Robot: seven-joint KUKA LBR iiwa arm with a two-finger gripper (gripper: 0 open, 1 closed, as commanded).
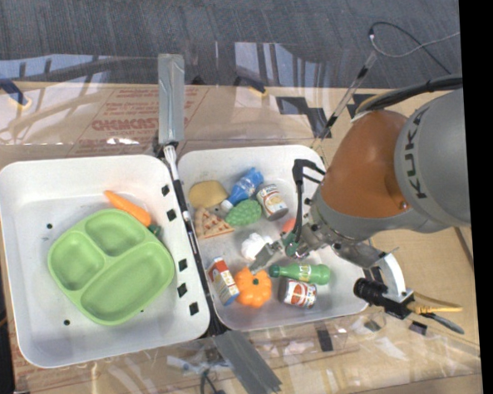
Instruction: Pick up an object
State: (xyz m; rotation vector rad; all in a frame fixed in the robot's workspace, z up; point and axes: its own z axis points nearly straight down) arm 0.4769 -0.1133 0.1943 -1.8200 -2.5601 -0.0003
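My gripper point(275, 253) hangs low over the middle of the right bin point(196, 166), reaching in from the right under the orange-banded wrist. Its metal tip sits beside a small white object point(251, 247), just above a green bottle point(303, 273) lying on its side. Around it lie an orange pumpkin point(253, 290), a red-labelled can point(298, 294), a small ketchup-like bottle point(222, 282), another can point(272, 201), a blue bottle point(244, 186), a green spiky piece point(246, 213), a pizza slice point(212, 225) and a tan bread piece point(207, 193). Nothing is visibly between the fingers.
The left bin point(17, 198) holds a green divided plate point(111, 266) with a carrot point(128, 207) at its upper edge. A grey divider strip point(170, 97) runs between the bins. Cardboard and cables lie behind; the arm's bulk covers the right bin's right side.
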